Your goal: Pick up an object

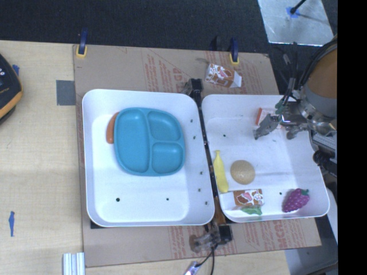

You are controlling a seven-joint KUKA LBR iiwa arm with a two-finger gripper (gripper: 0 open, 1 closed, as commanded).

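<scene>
My gripper (pixel 280 129) hovers over the upper right part of the right bin (pixel 229 106), with the arm coming in from the right. Its two grey fingers (pixel 265 128) stand apart, open, with only white bin floor between them. A small red-orange piece (pixel 259 115) lies just left of the left finger. Lower in the same bin are a yellow banana (pixel 219 171), a tan round ball (pixel 242 172), a small printed packet (pixel 248 197) with a green piece (pixel 251 211) under it, and a purple grape bunch (pixel 295 200).
The left bin (pixel 143 211) holds a blue divided plate (pixel 150 140) with an orange item (pixel 110 129) poking out at its left edge. Another printed packet (pixel 223 76) lies on the cardboard behind the bins. A dark device (pixel 7 90) sits at the far left.
</scene>
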